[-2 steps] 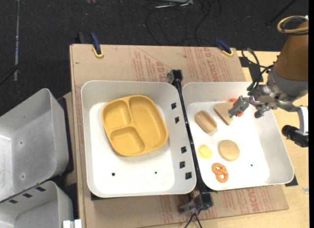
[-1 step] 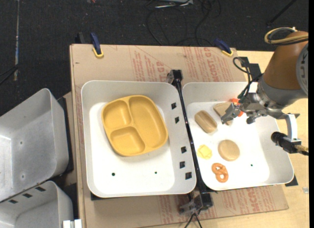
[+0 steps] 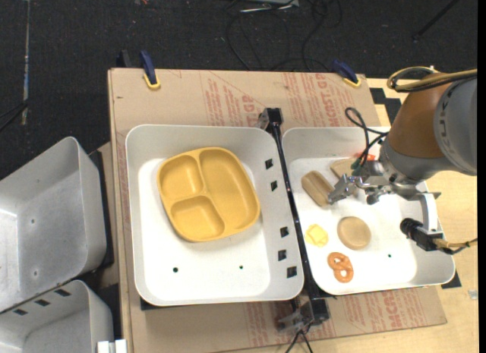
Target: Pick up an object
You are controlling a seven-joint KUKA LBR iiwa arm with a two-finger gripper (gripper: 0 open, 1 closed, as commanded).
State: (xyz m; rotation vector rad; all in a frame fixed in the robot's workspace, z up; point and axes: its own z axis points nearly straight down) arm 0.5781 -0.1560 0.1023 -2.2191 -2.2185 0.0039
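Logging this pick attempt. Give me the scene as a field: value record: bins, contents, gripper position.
left bin: holds a yellow divided plate with three compartments
right bin: holds the loose items
tan cylinder: upper left of right bin, next to the gripper
round tan disc: middle of right bin
small yellow piece: left of the disc
orange pretzel: near front edge of right bin
gripper: low over right bin, beside the tan cylinder
held object: none visible between the fingers
finger state: cannot tell
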